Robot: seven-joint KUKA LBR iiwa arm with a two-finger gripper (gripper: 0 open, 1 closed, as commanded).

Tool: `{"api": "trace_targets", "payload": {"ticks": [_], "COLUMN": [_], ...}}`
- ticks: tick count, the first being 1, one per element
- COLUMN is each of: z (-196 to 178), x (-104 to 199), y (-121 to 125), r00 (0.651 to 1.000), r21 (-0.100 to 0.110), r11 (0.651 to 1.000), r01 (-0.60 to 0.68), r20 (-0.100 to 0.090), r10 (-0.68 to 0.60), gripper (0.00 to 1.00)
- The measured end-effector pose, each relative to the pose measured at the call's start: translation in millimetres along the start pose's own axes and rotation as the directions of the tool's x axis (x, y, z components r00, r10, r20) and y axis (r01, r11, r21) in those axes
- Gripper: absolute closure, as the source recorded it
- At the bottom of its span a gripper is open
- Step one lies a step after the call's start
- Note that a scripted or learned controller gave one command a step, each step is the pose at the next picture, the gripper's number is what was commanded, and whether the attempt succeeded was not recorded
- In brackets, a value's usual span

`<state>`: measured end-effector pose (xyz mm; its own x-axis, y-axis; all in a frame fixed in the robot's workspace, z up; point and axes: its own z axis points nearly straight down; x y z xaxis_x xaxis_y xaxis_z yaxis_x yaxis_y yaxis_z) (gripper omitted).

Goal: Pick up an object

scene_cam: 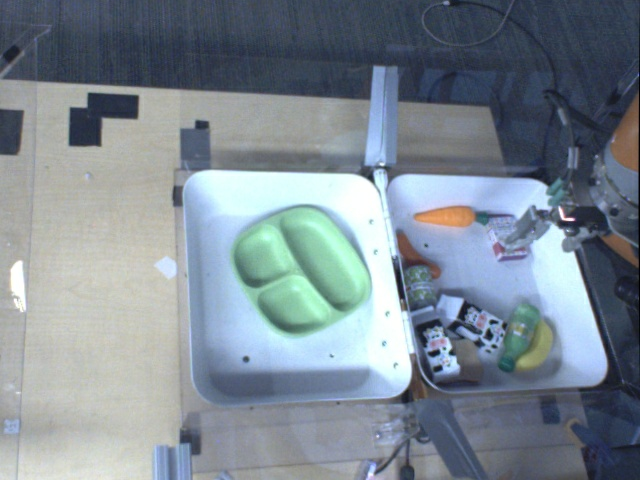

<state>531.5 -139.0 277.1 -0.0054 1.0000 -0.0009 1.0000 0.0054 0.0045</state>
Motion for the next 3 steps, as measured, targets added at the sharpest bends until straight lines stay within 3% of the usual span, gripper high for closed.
{"api": "trace_targets", "payload": {"ticks": [1, 2, 3], "z": [-97.5, 84.6, 185.9], "x": [-43.8, -4.7, 51.0], "y": [56.1, 93.7, 96.6], "r00": [0.987, 0.999, 0.993], "r21": [-0.003, 0.001, -0.002], "r11": [0.987, 0.999, 0.993], "r01": [0.160, 0.046, 0.117], "r20": [0.002, 0.000, 0.000], "r10": [-0.160, -0.046, -0.117], "gripper": [0.00, 0.00, 0.00]}}
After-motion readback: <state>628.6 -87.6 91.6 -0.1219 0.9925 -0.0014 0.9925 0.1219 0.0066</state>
